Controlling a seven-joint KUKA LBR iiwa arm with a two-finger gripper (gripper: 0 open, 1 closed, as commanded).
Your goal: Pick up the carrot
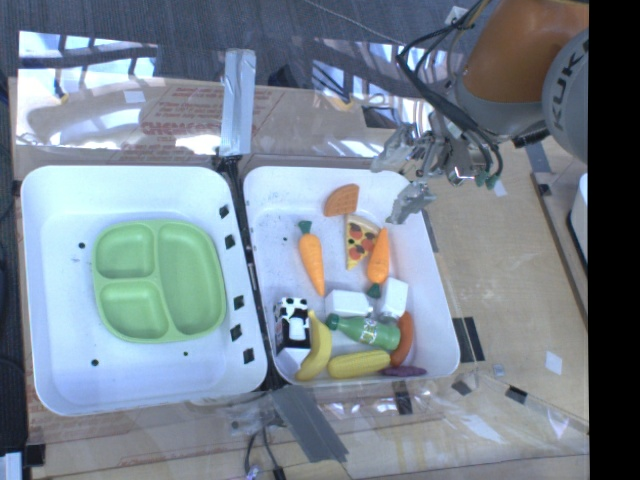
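From the camera above the bench, the gripper (412, 200) hangs over the far right corner of the right bin (262, 268), at the end of the grey arm (520, 58) with its orange band. One metal finger (408, 204) points down toward the bin wall; whether the jaws are apart or together cannot be told from this angle. Nothing is seen between them.

The carrot (311, 259) lies on the bin floor, well to the left of the jaws and a little nearer the camera, apart from them. It is a smooth orange cone with a small green top at its far end, its tip pointing toward the near edge. A second carrot (379, 258) lies closer, just below the jaws, with its green end at the near side. Between the two sits a pizza slice (359, 242), a flat wedge with red dots. An orange rounded wedge (341, 199) lies just left of the jaws.

Farther from the jaws, toward the near wall, a heap of glossy plastic toys crowds together: a white block (347, 303), a green bottle (364, 331), a curved yellow banana (318, 348), a yellow corn-like piece (357, 364), a reddish sausage (403, 338), and a black and white carton (292, 322).

Well to the left of the jaws, the left bin (50, 268) holds a pale green divided plate (158, 280) with three compartments and rounded corners.
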